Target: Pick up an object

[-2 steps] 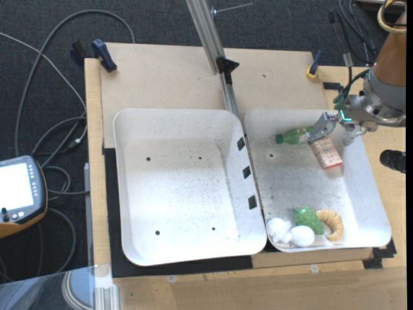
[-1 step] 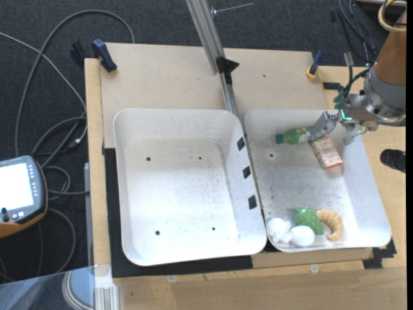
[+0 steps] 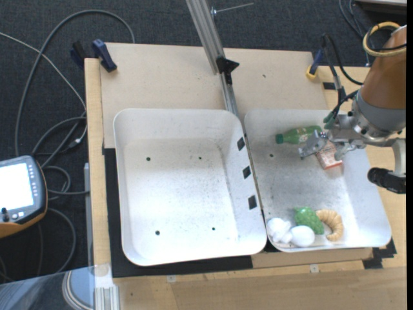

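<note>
In the right bin (image 3: 284, 186), a green bottle (image 3: 295, 135) lies on its side near the far wall. Just right of it my gripper (image 3: 318, 146) hangs low over the bin floor, reaching in from the right under the grey and orange arm (image 3: 386, 86). A small red and white carton (image 3: 331, 158) lies directly beside and partly beneath the gripper; whether it is held is unclear. At the bin's near edge sit a green leafy toy (image 3: 310, 219), a tan croissant-shaped piece (image 3: 332, 224) and two white rounded pieces (image 3: 290, 232).
The left bin (image 3: 174, 186) sits beside the right one, with a raised divider rim (image 3: 248, 173) between them. A metal pole (image 3: 208, 31) slants up from the bins' far side. Blue clamps (image 3: 103, 53) and cables ring the bench.
</note>
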`<action>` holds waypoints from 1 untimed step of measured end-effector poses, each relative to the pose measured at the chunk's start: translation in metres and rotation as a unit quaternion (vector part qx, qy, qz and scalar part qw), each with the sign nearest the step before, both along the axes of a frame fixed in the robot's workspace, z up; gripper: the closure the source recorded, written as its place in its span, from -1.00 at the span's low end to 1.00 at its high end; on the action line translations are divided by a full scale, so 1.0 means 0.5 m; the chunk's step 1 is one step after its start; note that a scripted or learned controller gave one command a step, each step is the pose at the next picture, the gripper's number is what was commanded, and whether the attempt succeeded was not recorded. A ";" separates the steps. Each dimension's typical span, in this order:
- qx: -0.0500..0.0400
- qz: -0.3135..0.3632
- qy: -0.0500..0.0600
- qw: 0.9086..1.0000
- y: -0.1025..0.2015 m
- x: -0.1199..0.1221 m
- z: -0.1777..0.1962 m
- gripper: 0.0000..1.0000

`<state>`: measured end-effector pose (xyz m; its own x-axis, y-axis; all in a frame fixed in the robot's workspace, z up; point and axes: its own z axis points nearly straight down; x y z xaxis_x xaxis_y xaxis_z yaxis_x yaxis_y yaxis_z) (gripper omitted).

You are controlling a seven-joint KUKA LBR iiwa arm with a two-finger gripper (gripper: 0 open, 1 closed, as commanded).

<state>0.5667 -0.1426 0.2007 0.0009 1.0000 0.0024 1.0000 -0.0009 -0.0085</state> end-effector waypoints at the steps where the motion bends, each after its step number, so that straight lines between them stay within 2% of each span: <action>1: 0.000 0.000 -0.001 1.000 0.005 -0.003 -0.085 -1.00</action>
